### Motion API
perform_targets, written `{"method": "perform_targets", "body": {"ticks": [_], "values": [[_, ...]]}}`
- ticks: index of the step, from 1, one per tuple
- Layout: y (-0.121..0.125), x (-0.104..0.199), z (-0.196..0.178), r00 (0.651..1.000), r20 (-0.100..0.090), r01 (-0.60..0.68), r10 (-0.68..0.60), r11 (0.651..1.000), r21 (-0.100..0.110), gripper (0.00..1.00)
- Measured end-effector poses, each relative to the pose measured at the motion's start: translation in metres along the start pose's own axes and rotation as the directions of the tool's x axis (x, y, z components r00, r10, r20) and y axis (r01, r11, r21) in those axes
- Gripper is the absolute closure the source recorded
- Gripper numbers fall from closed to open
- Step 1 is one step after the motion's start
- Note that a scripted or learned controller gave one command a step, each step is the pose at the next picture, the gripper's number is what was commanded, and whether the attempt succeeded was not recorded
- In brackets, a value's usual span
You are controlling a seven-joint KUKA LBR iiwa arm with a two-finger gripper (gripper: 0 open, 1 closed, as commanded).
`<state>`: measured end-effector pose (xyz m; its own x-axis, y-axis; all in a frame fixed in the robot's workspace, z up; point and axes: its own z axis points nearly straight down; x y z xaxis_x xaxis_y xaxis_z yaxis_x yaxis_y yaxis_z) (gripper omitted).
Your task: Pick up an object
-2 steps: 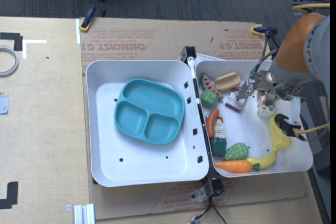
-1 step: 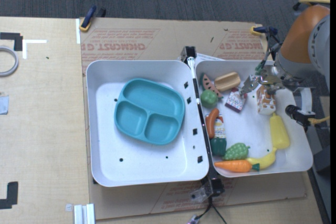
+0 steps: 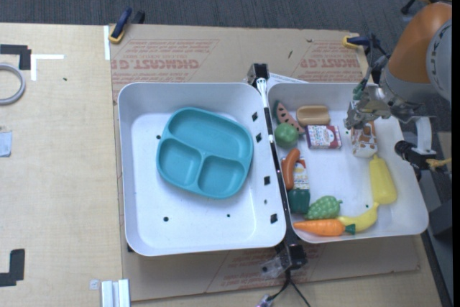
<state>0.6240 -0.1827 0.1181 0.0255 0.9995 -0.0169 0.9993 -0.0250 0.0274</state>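
Observation:
My gripper (image 3: 361, 120) hangs over the upper right part of the right bin (image 3: 410, 223), reaching in from the right. Directly below it stands a small white and orange carton (image 3: 364, 144), and I cannot see whether the gripper touches it. A yellow corn-like piece (image 3: 382, 180) lies just below the carton. To the gripper's left are a pink packet (image 3: 322, 136) and a tan bun (image 3: 313, 114).
The left bin (image 3: 144, 219) holds a teal divided plate (image 3: 205, 152). Along the right bin's left wall lie a watermelon slice (image 3: 285, 113), a green ball (image 3: 286, 133) and a sausage (image 3: 290, 167). A carrot (image 3: 320, 227), green grapes (image 3: 325, 207) and a banana (image 3: 366, 218) crowd the front.

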Motion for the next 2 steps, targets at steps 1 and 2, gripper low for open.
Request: {"method": "perform_targets", "body": {"ticks": [1, 2], "values": [[0.001, 0.003, -0.002, 1.0, -0.006, 0.002, -0.002, 1.0, 0.001, 0.0], [-0.001, -0.011, 0.014, 0.749, -0.022, 0.663, -0.663, 0.749, 0.003, 0.0]]}}
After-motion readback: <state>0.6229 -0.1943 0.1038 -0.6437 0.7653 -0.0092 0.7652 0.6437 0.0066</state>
